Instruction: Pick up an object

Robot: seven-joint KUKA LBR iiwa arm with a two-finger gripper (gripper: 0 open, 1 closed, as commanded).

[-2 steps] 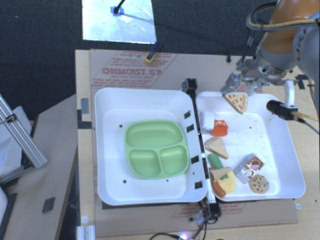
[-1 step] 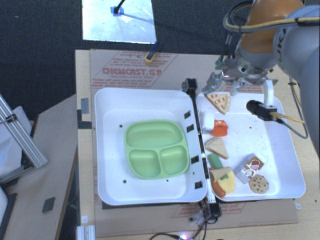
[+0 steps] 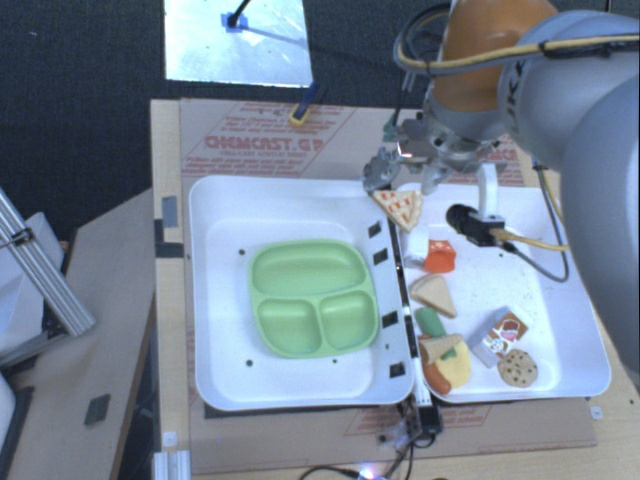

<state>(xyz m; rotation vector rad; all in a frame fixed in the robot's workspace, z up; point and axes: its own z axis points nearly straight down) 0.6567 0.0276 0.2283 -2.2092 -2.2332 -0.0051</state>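
The grey arm [image 3: 585, 118] bulks largest and closest at the upper right, its orange band [image 3: 485, 38] sitting above the wrist, with yellow and black cables looping around it. From there the wrist tips down and to the left, ending over the far inner corner of the right bin [image 3: 575, 363]. The gripper [image 3: 392, 183] hangs at that corner, just above a pizza slice [image 3: 400, 208]; the metal parts touch or nearly touch the slice's upper edge, and whether the claw is released or clenched cannot be told from this slanted angle. The slice lies at the far end of the divider between the bins, its crust edge toward the gripper and its tip pointing down and to the right, so its long axis runs roughly along the divider. Nearer along the same bin lie an orange block [image 3: 440, 256], a sandwich wedge [image 3: 435, 295], a green piece [image 3: 430, 321], a yellow item [image 3: 448, 363], a small carton [image 3: 503, 333] and a cookie [image 3: 517, 369]. The left bin [image 3: 215, 268] holds a green divided tray [image 3: 310, 298].
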